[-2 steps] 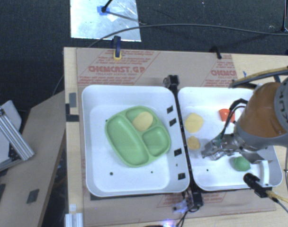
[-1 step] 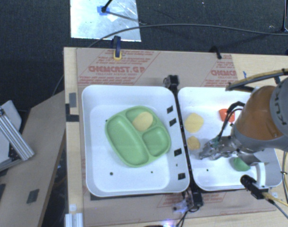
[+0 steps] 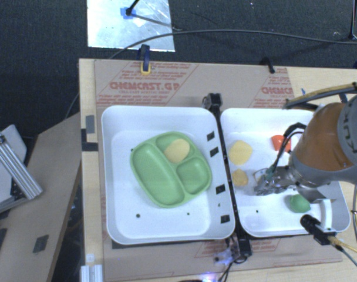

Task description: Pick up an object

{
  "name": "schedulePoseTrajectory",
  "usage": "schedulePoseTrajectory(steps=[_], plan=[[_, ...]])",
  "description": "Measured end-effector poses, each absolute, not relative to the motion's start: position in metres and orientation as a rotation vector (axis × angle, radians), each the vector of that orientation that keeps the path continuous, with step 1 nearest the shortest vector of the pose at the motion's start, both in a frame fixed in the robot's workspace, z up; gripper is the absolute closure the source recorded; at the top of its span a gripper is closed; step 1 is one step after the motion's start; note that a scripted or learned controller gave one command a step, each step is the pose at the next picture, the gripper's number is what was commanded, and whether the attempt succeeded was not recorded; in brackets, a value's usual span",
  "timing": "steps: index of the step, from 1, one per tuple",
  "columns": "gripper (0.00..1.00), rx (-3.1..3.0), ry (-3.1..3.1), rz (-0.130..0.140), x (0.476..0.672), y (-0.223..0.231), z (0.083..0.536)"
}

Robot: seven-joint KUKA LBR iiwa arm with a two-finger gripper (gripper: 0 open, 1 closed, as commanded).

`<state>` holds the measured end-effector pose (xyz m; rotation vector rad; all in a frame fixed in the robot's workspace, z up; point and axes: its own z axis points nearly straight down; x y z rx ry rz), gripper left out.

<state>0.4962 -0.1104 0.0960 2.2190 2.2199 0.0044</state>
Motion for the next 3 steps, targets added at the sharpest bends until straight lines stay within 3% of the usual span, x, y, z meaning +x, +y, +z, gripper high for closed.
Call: schedulePoseTrajectory(steps=[2, 3], plan=[[1.00, 2.211, 2.223, 0.006, 0.497, -0.111, 0.221], [1.00, 2.213, 2.224, 0.004, 0.498, -0.111, 0.240]])
